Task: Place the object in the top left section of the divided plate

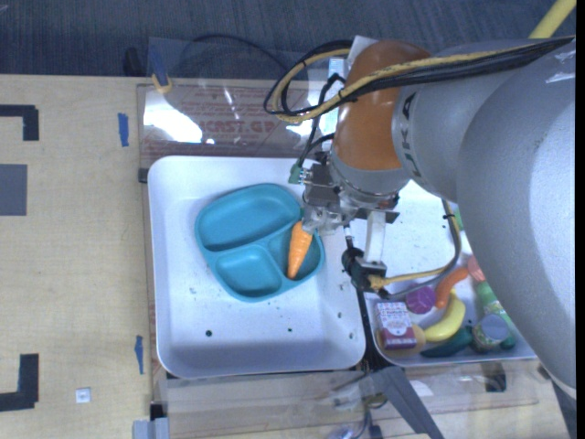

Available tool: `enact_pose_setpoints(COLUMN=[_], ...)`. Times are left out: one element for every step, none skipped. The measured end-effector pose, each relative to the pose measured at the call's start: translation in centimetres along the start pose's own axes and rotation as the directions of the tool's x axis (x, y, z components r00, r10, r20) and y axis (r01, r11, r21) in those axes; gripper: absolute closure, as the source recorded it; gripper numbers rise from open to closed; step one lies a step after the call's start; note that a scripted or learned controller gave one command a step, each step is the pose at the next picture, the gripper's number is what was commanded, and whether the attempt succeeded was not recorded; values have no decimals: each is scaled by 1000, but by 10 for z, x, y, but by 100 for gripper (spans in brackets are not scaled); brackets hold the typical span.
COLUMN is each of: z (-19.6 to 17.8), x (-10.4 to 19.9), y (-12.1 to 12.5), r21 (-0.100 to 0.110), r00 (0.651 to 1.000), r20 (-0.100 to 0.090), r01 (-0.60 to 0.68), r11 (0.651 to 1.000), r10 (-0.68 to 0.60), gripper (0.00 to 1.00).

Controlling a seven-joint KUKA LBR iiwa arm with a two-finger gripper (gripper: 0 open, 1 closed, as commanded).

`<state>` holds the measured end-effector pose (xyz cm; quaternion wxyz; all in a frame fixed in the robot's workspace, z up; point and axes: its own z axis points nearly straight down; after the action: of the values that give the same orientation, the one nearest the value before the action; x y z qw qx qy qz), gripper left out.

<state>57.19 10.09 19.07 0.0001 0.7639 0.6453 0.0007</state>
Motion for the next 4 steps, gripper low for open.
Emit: enact_pose_setpoints(z=[1, -10, -9, -19], x=[0, 0, 0, 0], y=[0, 1, 0, 1], r21=[1, -1, 0, -2], r00=[1000, 1000, 1000, 1000], r20=[1, 0, 1, 0], r01=[0, 1, 1, 2], r11=[1000, 1000, 1000, 1000], r10=[0, -1, -1, -2], gripper=[0, 100, 0, 100])
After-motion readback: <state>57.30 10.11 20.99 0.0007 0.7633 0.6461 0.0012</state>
